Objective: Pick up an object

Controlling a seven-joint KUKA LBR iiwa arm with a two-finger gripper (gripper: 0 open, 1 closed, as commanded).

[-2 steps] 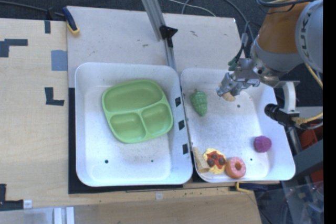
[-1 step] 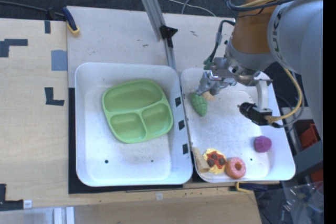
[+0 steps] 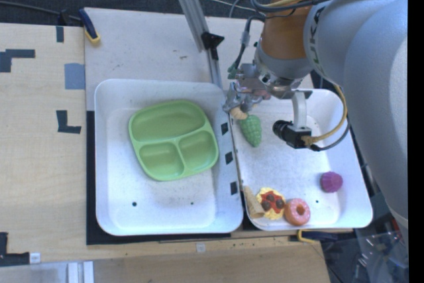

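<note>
Grey arm casing (image 3: 371,76) looms closest to the lens, its orange band (image 3: 295,3) above the wrist. Its gripper (image 3: 240,103) hangs at the right bin's (image 3: 351,209) far-left corner; jaw state cannot be told. Just below lies a green toy (image 3: 251,130). Bare floor spreads beyond it; pizza slice (image 3: 267,202), donut (image 3: 297,211) and purple ball (image 3: 331,181) sit near the front rim. Left of the jaws, a green tray (image 3: 173,139) occupies the left bin (image 3: 112,209).

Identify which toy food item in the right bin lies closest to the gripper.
The green textured piece, just below the gripper. The pizza slice, pink donut and purple piece lie along the bin's near side.
</note>
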